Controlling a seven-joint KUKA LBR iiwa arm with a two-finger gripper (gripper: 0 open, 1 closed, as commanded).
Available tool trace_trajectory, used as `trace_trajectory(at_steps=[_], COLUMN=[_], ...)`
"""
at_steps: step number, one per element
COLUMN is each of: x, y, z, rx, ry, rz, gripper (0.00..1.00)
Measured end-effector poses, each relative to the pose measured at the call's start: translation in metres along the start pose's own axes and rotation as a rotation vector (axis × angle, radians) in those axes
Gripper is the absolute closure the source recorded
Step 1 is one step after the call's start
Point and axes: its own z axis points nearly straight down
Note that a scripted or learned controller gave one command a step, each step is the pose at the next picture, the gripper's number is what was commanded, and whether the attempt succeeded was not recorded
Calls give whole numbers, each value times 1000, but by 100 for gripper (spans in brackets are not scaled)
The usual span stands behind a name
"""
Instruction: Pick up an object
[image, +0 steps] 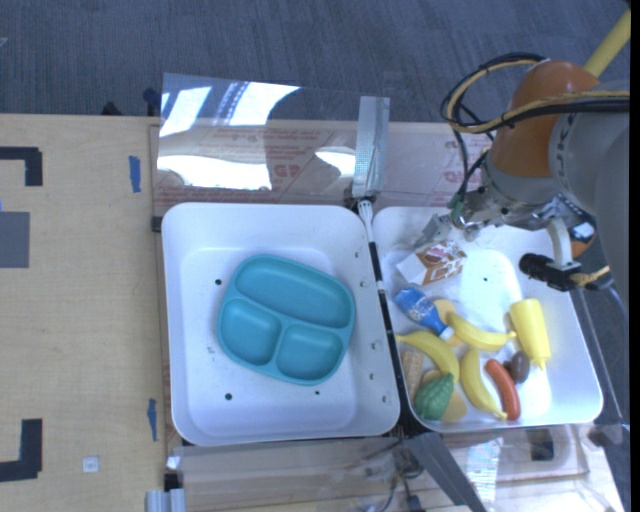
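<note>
The right bin (575, 400) holds a heap of toy food: a white packet with a brown label (436, 263), a blue bottle (421, 307), yellow bananas (472, 333), a yellow bottle (531, 331), a red sausage (503, 389) and a green vegetable (433, 396). My gripper (452, 224) hangs over the far left corner of this bin, just above and behind the white packet. Nothing is visibly held in it. The arm's grey wrist and orange band (540, 110) hide the far right part of the bin.
The left bin (190, 240) holds a teal divided plate (287, 319). A raised divider (375, 270) separates the two bins. A clear panel (250, 140) stands behind the left bin. Yellow and black cables (480, 85) loop around the wrist.
</note>
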Motion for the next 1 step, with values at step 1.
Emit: trace_trajectory(at_steps=[1], x=[8], y=[-17], z=[32], rx=[18], ry=[5], rz=[143], gripper=[0])
